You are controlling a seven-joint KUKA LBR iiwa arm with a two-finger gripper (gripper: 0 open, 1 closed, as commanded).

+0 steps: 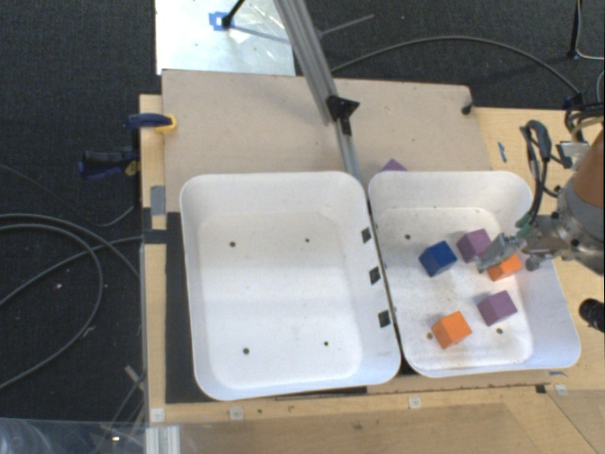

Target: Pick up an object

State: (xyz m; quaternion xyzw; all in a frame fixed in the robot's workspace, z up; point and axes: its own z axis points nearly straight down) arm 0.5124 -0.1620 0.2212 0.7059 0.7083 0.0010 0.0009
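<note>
Gripper [498,256] sits low in the right bin [544,343], directly over an orange block [508,268]; we cannot tell whether that block is grasped. We note a purple cube [473,245] just beside it, a blue cube [438,258] further left, and another purple cube [497,307] and orange cube [452,329] nearer the front.

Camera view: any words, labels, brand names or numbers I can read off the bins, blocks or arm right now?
None can be read.
Right bin and left bin: plain white, no print.
Blue block, purple blocks and orange block: blank faces.
Black clips on the left bin's rim: too small to tell.
Gripper: no legible marking.
</note>
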